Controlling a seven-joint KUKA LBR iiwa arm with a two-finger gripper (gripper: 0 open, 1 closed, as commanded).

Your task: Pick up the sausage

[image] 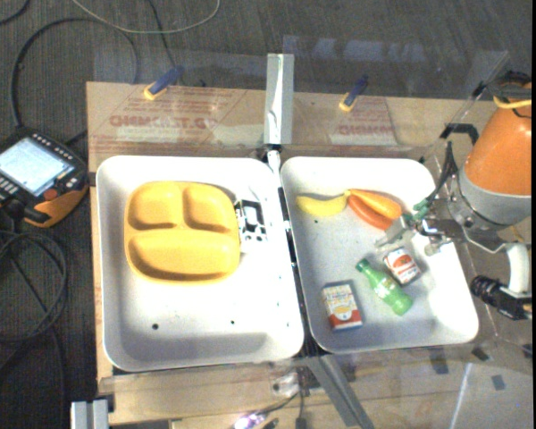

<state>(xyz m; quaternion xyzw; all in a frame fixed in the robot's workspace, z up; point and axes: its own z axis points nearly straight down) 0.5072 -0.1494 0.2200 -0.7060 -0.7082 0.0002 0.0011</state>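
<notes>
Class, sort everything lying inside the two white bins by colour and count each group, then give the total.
Yellow: 2, the divided tray and the banana
Orange: 1, the sausage
Green: 1, the bottle
Red and white: 2, the carton and the small pack
Total: 6

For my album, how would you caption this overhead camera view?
Robot gripper hovers beside an orange sausage in the right bin.
</notes>
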